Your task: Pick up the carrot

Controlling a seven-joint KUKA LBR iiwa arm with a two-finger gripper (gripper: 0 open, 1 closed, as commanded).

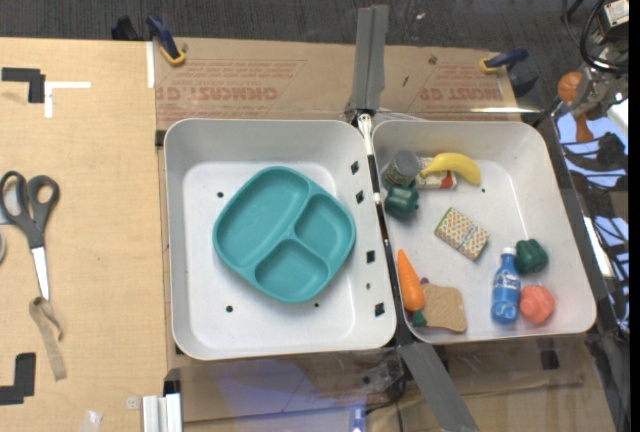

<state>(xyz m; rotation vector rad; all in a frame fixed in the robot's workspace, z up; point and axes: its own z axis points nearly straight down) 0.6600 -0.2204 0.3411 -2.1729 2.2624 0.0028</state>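
A: What lies across the frame, left to right?

B: At far left, scissors (30, 210) rest on the wooden worktop (90, 320). Next comes the left bin (180, 250), holding a teal divided plate (285, 234). The right bin (560, 220) holds the clutter.

A: Where is the carrot?

B: The carrot (408, 280) lies at the lower left of the right bin, just beside the wall shared with the left bin, running roughly top to bottom. Its lower end touches a slice of toast (443, 308).

A: What else is in that bin?

B: A dark green cup (401, 203) near the upper left, a banana (452, 166) at the top, a patterned block (461, 232) in the middle, then a blue bottle (506, 288), a green pepper (530, 255) and a peach (537, 305) at lower right.

A: And the gripper?

B: I cannot tell its state; the arm's parts at the far right edge are too cluttered to read.

A: How will the carrot handle?

B: Likely a light, stiff, smooth plastic toy that tapers. I'd judge the thicker middle the best hold, pinched across its width, though the bin wall crowds one side.
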